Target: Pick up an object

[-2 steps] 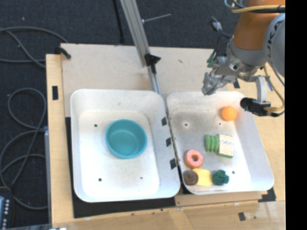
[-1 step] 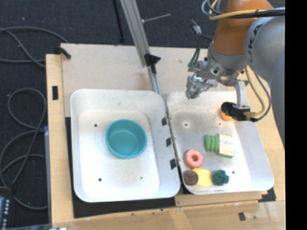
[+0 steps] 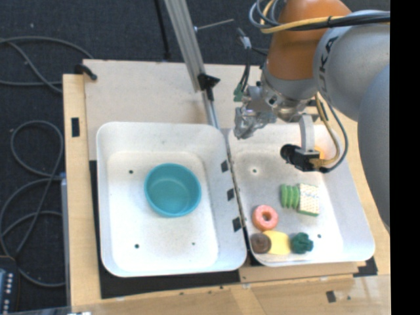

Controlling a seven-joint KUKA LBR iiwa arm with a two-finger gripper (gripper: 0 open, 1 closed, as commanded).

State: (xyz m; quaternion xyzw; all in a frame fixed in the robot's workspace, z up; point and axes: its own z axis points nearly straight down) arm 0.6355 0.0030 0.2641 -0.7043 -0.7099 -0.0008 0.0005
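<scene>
The objects are found clustered at the near end of the right bin (image 3: 341, 195); a green-and-cream block (image 3: 301, 198) is laid with its long axis across the bin; a pink doughnut (image 3: 265, 216) is seen flat beside it; a brown piece (image 3: 260, 243), a yellow piece (image 3: 279, 243) and a dark green piece (image 3: 301, 242) are lined up along the near rim; the gripper (image 3: 244, 125) is hung over the far left corner of that bin, well apart from them, the arm bent down from the right; its grip cannot be told; a teal bowl (image 3: 172, 189) is set upright in the left bin (image 3: 118, 241)
</scene>
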